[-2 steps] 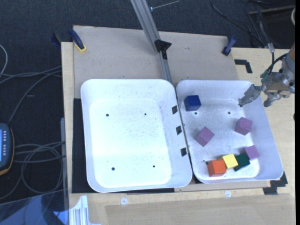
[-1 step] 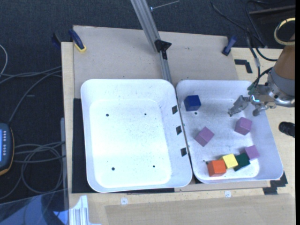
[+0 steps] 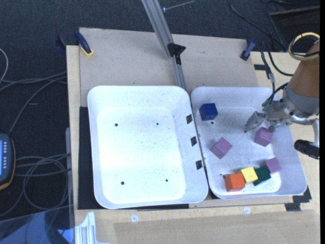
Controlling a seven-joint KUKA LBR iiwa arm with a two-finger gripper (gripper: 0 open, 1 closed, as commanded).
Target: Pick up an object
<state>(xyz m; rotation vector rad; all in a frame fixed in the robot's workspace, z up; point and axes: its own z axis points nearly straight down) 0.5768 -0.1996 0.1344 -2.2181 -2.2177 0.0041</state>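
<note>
Gripper (image 3: pixel 262 122) sits low in the right bin (image 3: pixel 289 187), fingers spread apart, one purple cube (image 3: pixel 263 136) just below them (possibly touching, hard to tell), other blocks lying nearer the front rim.

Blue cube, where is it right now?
The blue cube lies in the right bin, near its upper-left corner by the divide between the bins, above a purple cube and left of the gripper.

Bench (image 3: pixel 213 67) bears two white bins (image 3: pixel 96 136), side by side.
</note>
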